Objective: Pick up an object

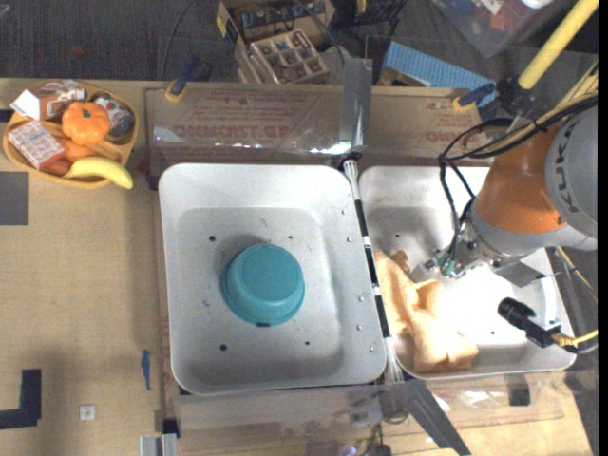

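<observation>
From my remote station, nearest the camera's foot, the front lip of the counter (85, 350) runs bare wood beneath two shallow white bins. In the right bin (418, 193) a heap of pale orange foam pieces (429, 326) lies against the near left corner, soft-edged and chunky, one block overlapping another; they look light and squashy, and I judge they would give under a pinch. Just beyond the heap, the claw (445, 266) hangs low over the bin floor, close to the top of the foam and beside a small tan bit (400, 257) near the bin's left wall. At this angle I cannot tell how far apart its fingers stand, and nothing is visibly caught in it. The grey arm (518, 202) with its orange band reaches in from the right above it.

My reading: the pick is not yet done. The claw is down at the pile, but no object is seen lifted or clear of the bin; the closing, if any, and the raise are left.

In the left bin (190, 198) a teal bowl (265, 283) sits upside down near the middle, well apart from the claw. Farther off, at the counter's far left, a basket of toy food (68, 133) holds a small pumpkin and a banana.
</observation>
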